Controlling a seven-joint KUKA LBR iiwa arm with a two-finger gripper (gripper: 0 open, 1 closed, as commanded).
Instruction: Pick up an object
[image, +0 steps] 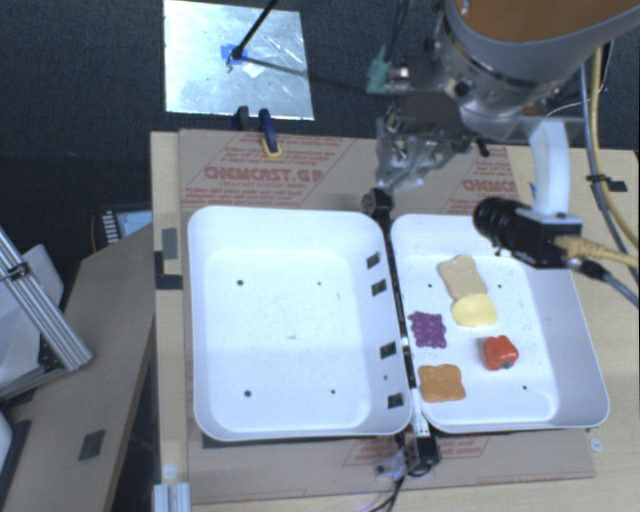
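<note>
From the overhead camera you're looking down on two shallow white bins set side by side on a sheet of brown cardboard (300, 165) printed with red lettering. The cardboard lies on a pale wooden bench (90, 400), and a dark floor shows beyond it at the top left.

The left bin (285, 320) shows only its bare floor with a few small dark dots. The right bin (560, 350) holds five small pieces clustered toward its left half: a tan bread-like piece (460, 275) at the top, a pale yellow lump (474, 311) touching it just below, a purple bunch of grapes (428, 329) to their left near the divider, a red piece (500, 352) to the right, and an orange-brown piece (441, 383) lowest of all.

The gripper (400, 170) hangs above the far end of the seam between the bins — well apart from every piece. You can't tell whether the claw is spread or closed, as the blur hides it.

A shiny foil sheet (238, 58) lies beyond the cardboard, and an aluminium rail (35, 300) sits at the left edge
</note>
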